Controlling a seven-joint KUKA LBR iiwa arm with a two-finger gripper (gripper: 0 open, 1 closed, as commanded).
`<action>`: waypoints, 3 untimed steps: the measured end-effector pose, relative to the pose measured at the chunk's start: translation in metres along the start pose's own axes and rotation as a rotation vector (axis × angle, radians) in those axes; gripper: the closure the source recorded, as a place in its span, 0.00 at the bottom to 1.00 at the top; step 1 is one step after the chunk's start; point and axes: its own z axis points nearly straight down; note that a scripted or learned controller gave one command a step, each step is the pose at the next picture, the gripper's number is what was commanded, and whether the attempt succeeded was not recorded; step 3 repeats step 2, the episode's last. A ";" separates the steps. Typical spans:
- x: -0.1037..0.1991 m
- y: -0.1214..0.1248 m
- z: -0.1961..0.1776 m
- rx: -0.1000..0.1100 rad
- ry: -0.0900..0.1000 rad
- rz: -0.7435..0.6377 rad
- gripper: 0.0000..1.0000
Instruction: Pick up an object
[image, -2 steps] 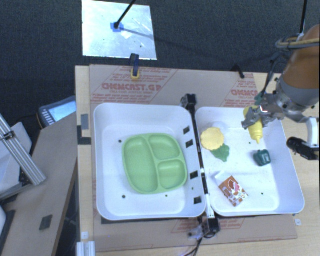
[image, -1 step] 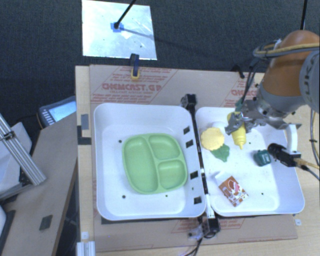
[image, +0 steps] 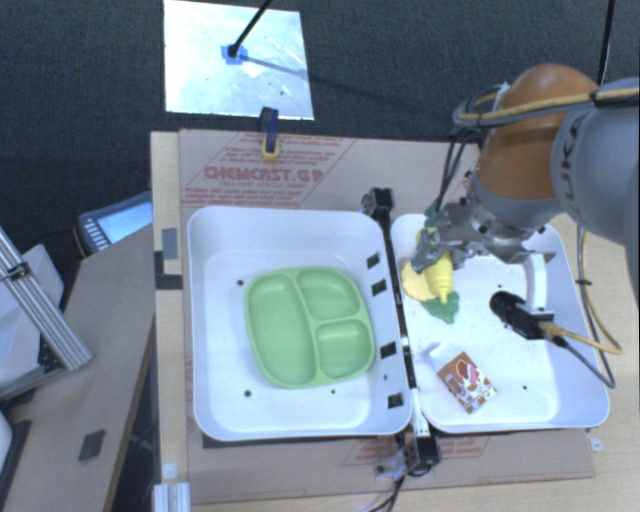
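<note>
Where the two white bins sit side by side on the bench, we list the contents as follows.

Left bin (image: 215, 235): one pale green plate (image: 305, 325) with three compartments. It lies flat near the middle of the floor, slightly askew to the bin walls.

Right bin (image: 545, 395): three loose items.
- A yellow object (image: 420, 282), lumpy and rounded, lies close to the bin's left wall in its upper half.
- A green piece (image: 445, 305) touches the yellow object's lower right side. We cannot tell whether the two are joined or merely lie against each other.
- A small carton (image: 466, 381), reddish brown with a white patch, lies flat and at a slant toward the bin's near left corner. It is well apart from the yellow object.

Arm (image: 530, 120): grey with an orange band, entering from the right and bent down over the right bin's upper half.

Gripper (image: 437, 252): lowered directly over the yellow object, its tip at or just above that object's top. We cannot tell whether the gripper is spread or closed, nor whether it has any hold on the yellow object, since the wrist hides the contact.

Between the bins: a black strip (image: 392, 300) running along the shared edge.

Beneath the bins: a cardboard sheet (image: 300, 165) printed in red, with a yellow clip (image: 270, 140) at its far edge. Beyond it, a silvery sheet (image: 237, 60) lies on dark flooring.
</note>
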 end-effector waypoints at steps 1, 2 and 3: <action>0.059 -0.016 0.010 0.002 0.000 0.000 1.00; 0.118 -0.035 0.013 0.002 0.000 -0.001 1.00; 0.118 -0.035 0.013 0.002 0.000 -0.001 1.00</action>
